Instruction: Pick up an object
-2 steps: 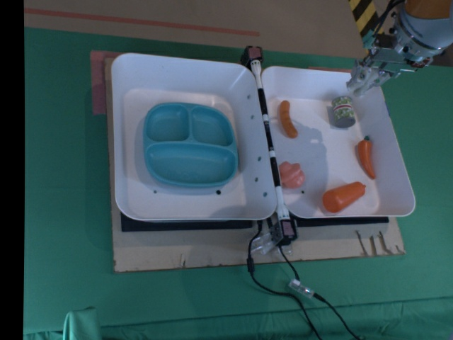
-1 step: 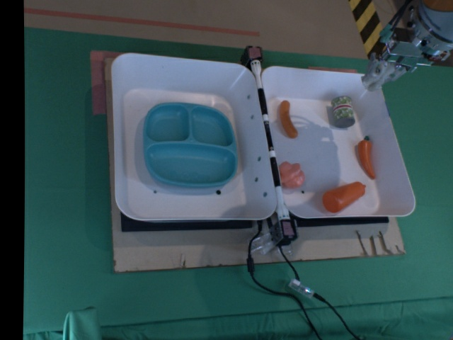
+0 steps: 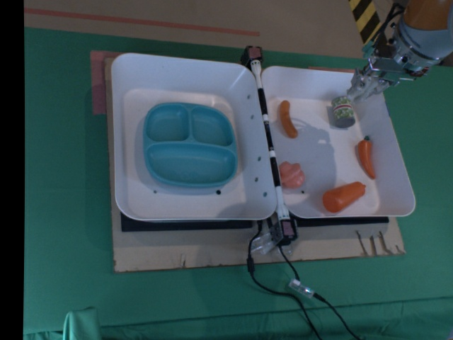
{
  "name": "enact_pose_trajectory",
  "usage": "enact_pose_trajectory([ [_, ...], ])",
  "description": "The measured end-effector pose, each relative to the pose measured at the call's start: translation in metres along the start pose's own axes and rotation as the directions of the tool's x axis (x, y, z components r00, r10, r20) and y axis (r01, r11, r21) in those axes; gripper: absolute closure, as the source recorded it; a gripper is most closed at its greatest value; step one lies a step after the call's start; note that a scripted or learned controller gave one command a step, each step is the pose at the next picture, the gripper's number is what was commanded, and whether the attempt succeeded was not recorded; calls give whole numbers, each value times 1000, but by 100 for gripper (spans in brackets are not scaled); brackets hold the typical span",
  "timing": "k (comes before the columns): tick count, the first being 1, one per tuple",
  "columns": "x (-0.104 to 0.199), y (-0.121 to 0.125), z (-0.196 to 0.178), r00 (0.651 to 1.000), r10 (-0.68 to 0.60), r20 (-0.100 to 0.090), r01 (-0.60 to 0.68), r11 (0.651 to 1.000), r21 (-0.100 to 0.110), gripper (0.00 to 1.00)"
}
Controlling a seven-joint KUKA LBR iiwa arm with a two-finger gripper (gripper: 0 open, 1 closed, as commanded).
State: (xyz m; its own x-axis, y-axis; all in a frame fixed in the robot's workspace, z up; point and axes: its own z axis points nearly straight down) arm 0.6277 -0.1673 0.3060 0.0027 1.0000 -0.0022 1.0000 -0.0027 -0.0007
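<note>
Five objects seen in right bin [image 3: 396, 183]; gripper [image 3: 359, 91] positioned just above-right of striped cylinder [image 3: 343, 111]. Finger spacing could not be told. Teal divided plate [image 3: 190, 145] placed in left bin [image 3: 134, 76].

no readable text, labels, brands or numbers anywhere in view.

1. There are two white bins: a left bin [image 3: 185, 76] and a right bin [image 3: 396, 183].
2. There is one blue plate [image 3: 190, 144] with three parts.
3. There are three orange toys: a long thin one [image 3: 287, 119], a carrot [image 3: 366, 157] and a fat one [image 3: 343, 197].
4. There is one pink toy [image 3: 291, 174].
5. There is one small striped can [image 3: 343, 111].
</note>
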Motion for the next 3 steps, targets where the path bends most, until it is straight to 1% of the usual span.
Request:
enact_pose_trajectory([
  [1,-20,41,64,1000,0,2,0,1000,-2,100],
  [2,-19,74,53,1000,-1,1,1,1000,-2,100],
  [3,-20,74,-26,1000,0,1,1,1000,-3,100],
])
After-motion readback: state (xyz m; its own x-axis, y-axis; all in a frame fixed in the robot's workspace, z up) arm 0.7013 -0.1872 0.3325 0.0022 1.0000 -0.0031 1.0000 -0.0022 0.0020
